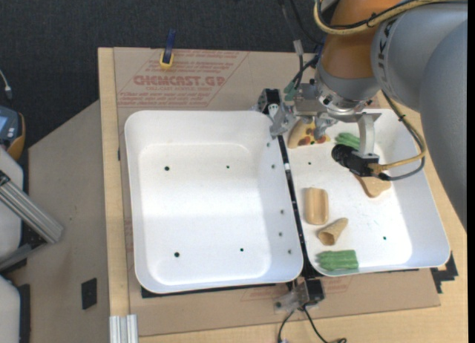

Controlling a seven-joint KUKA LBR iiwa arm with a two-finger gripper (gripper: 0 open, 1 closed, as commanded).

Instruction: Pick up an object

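Gripper (320, 128) over right bin (415, 249), two green pieces (338, 260), two tan pieces (317, 206)

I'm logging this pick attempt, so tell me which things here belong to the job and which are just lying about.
Job: gripper; tan cylinder; cone; green piece; small yellow-and-red item under the gripper; right bin.
Lying about: left bin; cardboard sheet; blue-and-yellow clip.

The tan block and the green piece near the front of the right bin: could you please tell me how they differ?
The tan block is beige and smooth, while the green piece is bright green with a ridged look. The tan block lies lengthwise toward the back of the bin, mid-floor; the green piece lies crosswise against the front rim. The tan block sits nearer the gripper than the green piece. Both rest loose in the right bin, untouched.
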